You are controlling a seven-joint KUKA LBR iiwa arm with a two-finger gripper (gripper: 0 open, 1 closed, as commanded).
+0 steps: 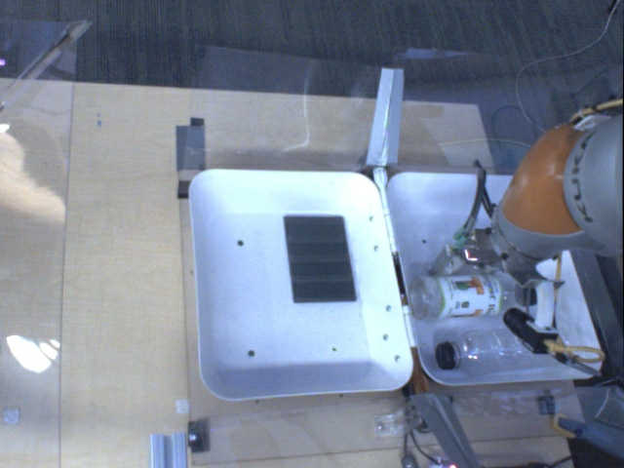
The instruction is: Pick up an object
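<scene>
Clear plastic bottle, white-labelled, is lying in the right bin near its front edge; gripper is hovering just behind it; jaws' state cannot be told; round body is risking rolling toward the second bottle.

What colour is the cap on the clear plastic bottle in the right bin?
Black. The clear plastic bottle's cap shows best in the camera view, at the bin's near edge.
</scene>
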